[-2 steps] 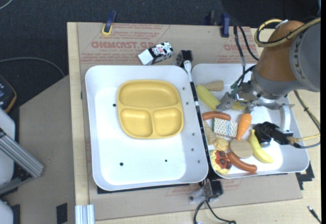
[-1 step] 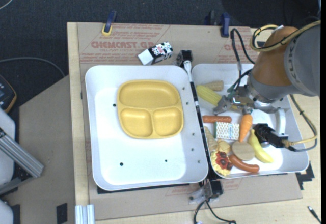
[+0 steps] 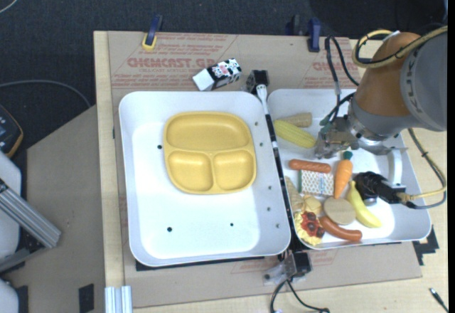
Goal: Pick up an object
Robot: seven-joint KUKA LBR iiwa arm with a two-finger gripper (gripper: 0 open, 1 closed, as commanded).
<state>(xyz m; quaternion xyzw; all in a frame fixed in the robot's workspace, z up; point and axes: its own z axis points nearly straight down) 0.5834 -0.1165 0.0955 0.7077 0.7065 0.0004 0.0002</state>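
My claw (image 3: 334,139) hangs low over the right bin (image 3: 419,227), near its upper middle; from this slant I cannot tell whether it is released or clenched, and I see nothing held in it. The nearest thing to take is the corn (image 3: 293,134), lying just beside the claw on its left, toward the wall between the bins, long axis slanting from upper left to lower right. Just below the claw are the carrot (image 3: 343,177), standing nearly straight up the picture, and the sausage (image 3: 309,165), lying almost crosswise. So I judge the move a short sidestep left or a small drop toward me, with the wrist turned across whichever long axis I choose.

The bin floor is smooth white and shallow, and the food is packed close: banana (image 3: 365,209), a second sausage (image 3: 340,229) and flat pieces crowd the near half, leaving little room. The left bin (image 3: 142,183) carries a yellow tray (image 3: 210,151). A small toy (image 3: 217,74) lies on the counter (image 3: 114,62) beyond.
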